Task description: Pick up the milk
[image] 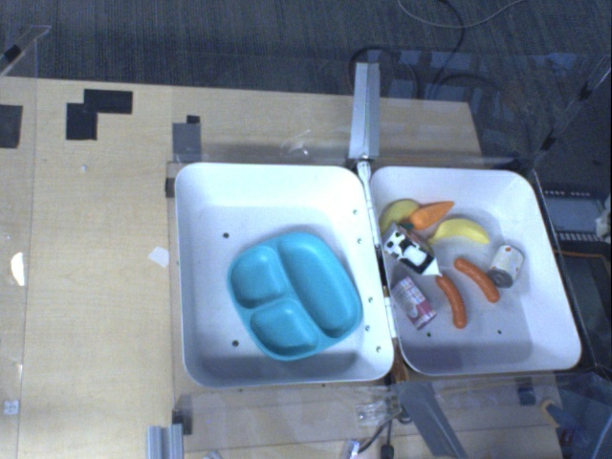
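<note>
The milk (409,250) is a small carton with black and white cow patches. It lies on its side in the right bin (497,338), close to that bin's left wall. An orange carrot (431,215) and a yellow-green fruit (399,212) touch it on its far side. A small pinkish packet (414,300) lies just in front of it.
A banana (463,229), two sausages (476,279) (452,301) and a silver can (505,264) share the right bin. The left bin (220,208) holds a blue divided plate (295,293). A metal post (364,108) stands behind the seam between the bins.
</note>
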Controlling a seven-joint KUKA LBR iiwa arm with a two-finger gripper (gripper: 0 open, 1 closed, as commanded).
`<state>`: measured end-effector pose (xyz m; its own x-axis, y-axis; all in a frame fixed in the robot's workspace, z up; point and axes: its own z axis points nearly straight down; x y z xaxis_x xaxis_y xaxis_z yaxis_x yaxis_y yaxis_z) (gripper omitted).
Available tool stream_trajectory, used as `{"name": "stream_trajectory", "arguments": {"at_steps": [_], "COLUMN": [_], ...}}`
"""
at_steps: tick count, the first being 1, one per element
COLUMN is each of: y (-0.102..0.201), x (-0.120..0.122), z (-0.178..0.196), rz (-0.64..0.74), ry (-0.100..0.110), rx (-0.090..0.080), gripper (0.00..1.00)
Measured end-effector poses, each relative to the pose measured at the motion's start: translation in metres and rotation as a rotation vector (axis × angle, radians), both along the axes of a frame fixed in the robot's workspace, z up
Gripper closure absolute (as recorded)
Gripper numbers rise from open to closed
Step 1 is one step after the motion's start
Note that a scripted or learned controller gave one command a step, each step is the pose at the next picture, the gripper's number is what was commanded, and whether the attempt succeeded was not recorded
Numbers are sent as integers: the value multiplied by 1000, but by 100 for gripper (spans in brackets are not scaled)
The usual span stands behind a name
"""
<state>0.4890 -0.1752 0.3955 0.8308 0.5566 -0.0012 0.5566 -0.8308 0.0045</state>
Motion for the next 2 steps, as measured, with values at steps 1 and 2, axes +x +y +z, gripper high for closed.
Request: {"name": "stream_trajectory", "arguments": {"at_steps": [1,2], "y": [69,20], "x": [38,-1], "z": [-56,-144], "rz": [233,455], "ry": [5,4], "rx": [3,4], "gripper": [100,100]}}
